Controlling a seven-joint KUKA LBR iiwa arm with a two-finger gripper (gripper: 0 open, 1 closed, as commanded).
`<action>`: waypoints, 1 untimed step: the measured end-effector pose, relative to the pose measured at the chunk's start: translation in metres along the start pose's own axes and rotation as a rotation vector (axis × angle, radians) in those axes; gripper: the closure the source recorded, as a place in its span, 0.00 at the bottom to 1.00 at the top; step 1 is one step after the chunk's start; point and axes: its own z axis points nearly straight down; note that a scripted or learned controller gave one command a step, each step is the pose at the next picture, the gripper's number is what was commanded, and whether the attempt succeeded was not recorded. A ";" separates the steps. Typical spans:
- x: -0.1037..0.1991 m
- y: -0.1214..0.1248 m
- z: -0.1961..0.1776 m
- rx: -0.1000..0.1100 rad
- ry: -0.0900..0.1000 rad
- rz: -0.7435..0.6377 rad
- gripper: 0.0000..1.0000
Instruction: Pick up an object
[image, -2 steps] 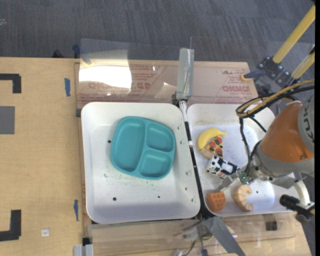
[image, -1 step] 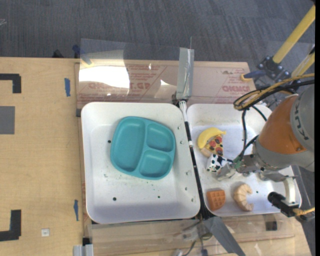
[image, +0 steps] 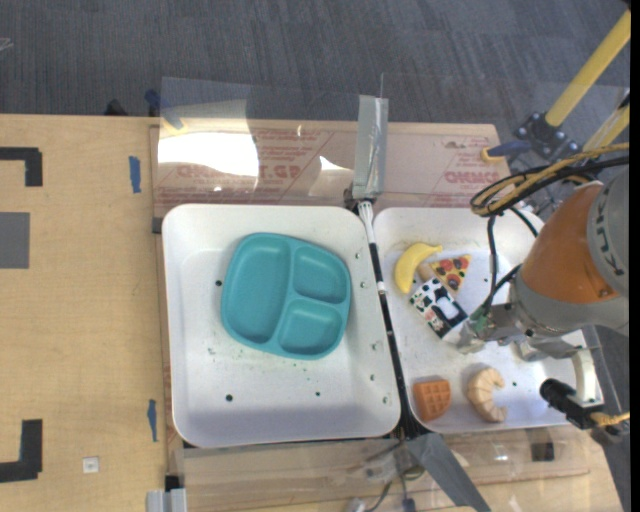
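Objects for picking lie in the right bin (image: 520, 425). Left bin (image: 190, 330) carries a teal divided plate (image: 285, 295), set toward its far edge. Arm (image: 570, 270), grey with an orange band, reaches over the right bin's right edge; its gripper (image: 478, 330) sits low near the bin's centre, just beside a black-and-white patterned box (image: 435, 300). Whether anything is clamped cannot be told. A yellow banana (image: 413, 264) lies near the right bin's far left corner, touching a small colourful packet (image: 450, 268). An orange waffle-like block (image: 432, 398) rests by the near left corner, with a tan croissant-shaped piece (image: 486, 392) just beside it, along the near edge.
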 end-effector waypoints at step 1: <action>-0.070 -0.028 0.011 0.006 0.005 -0.131 1.00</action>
